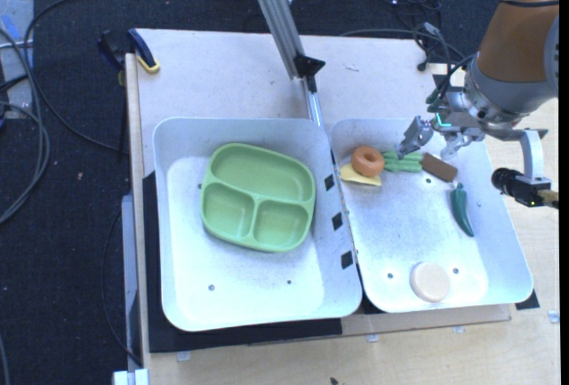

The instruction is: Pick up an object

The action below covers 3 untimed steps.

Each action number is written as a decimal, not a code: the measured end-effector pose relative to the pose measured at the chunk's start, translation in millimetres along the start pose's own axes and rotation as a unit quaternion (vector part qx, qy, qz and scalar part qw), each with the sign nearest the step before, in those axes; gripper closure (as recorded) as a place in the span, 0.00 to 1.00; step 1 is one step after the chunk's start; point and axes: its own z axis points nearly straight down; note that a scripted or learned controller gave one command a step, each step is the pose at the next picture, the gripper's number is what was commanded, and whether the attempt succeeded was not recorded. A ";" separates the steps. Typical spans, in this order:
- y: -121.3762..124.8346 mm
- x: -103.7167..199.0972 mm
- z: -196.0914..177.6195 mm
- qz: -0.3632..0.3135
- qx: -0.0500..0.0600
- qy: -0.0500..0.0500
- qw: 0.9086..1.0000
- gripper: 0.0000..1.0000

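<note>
The right bin (498, 285) holds an orange ring-shaped toy (367, 162) lying on a yellow wedge (359, 179). Beside them are a light green pod (402, 164), a brown block (439, 167), a dark green pepper (462, 209) and a cream disc (431, 281). My gripper (433, 145) hangs over the far part of this bin, just above the pod and the brown block. Its fingers are spread apart, one fingertip (410, 144) near the pod's end. Nothing sits between them.
The left bin (178, 285) carries a light green divided plate (259, 196). A metal pole (276, 1) slants down to the gap between the bins. The grey arm (520, 45) fills the upper right. Cables lie on the dark floor around the bench.
</note>
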 end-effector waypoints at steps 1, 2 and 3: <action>0.5 0.0 -1.0 0.000 -0.001 0.000 1.000 0.00; 4.4 2.9 43.0 0.000 0.000 0.000 1.000 0.00; -4.6 -3.0 99.0 0.001 0.002 0.000 1.000 0.00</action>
